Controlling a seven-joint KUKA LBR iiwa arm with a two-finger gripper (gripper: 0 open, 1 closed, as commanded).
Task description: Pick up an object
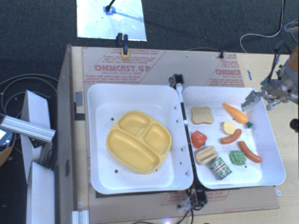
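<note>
Jaws (pixel 254 99) hang at the right of the frame, over the upper right corner of the right bin (pixel 271 139), just above and right of the carrot (pixel 235 113). Whether they are parted or closed cannot be told at this size, and nothing can be seen held in them. The arm (pixel 287 80) enters from the right edge.

All the small food pieces lie in that right bin. The carrot is orange with a green stub at its lower right end, lying aslant near the bin's top. Left of it sits a tan bread slice (pixel 202 115). Below the carrot are a yellow piece (pixel 229 127) and a red-brown sausage (pixel 231 136), close together. A second sausage (pixel 250 152) lies lower right, beside a green broccoli (pixel 238 157). A red pepper (pixel 198 138), a hot dog (pixel 206 154) and a green can (pixel 220 168) fill the lower left part.

In the left bin (pixel 100 125) rests a yellow divided plate (pixel 138 141). Both bins sit on the tabletop (pixel 154 64).
</note>
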